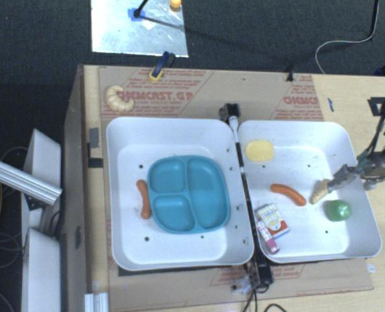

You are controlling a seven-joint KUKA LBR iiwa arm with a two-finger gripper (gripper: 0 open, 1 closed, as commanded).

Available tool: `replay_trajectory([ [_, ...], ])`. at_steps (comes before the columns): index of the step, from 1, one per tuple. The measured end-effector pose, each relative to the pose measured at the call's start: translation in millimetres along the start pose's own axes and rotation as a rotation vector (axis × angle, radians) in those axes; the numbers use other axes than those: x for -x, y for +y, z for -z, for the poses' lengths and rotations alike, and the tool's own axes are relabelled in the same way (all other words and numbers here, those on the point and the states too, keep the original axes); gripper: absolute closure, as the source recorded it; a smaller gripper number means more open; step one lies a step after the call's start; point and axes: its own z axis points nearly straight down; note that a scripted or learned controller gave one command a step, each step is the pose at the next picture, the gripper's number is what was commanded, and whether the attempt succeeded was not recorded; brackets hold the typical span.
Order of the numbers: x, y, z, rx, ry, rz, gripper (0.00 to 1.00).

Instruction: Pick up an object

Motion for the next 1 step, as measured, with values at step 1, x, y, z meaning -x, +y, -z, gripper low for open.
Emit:
replay_trajectory([
  [1, -35.1, 32.9, -115.6, -0.002, 0.001, 0.0, 0.0],
])
